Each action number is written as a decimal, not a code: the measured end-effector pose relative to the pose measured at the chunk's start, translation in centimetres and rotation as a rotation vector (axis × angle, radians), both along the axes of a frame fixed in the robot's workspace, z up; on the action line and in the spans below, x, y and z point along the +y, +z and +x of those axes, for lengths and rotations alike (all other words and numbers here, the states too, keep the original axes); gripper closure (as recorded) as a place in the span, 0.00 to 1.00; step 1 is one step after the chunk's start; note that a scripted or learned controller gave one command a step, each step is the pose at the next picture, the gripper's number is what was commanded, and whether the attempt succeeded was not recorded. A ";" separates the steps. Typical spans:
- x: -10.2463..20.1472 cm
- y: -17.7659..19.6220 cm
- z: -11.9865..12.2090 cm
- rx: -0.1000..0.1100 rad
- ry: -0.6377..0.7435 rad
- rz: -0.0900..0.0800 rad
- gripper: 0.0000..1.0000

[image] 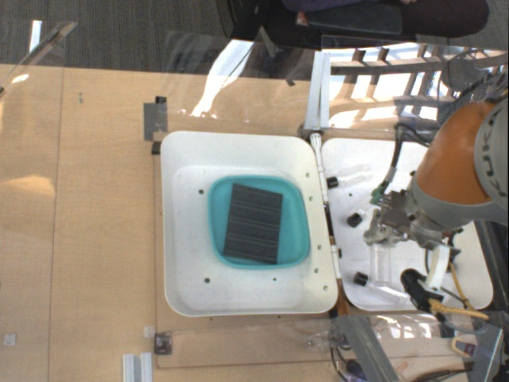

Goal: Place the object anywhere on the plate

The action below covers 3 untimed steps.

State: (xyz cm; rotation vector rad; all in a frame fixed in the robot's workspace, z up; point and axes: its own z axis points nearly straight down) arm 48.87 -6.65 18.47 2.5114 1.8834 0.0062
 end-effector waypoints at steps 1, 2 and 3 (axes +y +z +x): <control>7.4 0.0 5.7 0.000 0.212 -0.001 1.00; 14.7 0.0 7.2 -0.001 0.297 -0.001 1.00; 14.7 0.0 7.2 -0.001 0.297 -0.001 0.00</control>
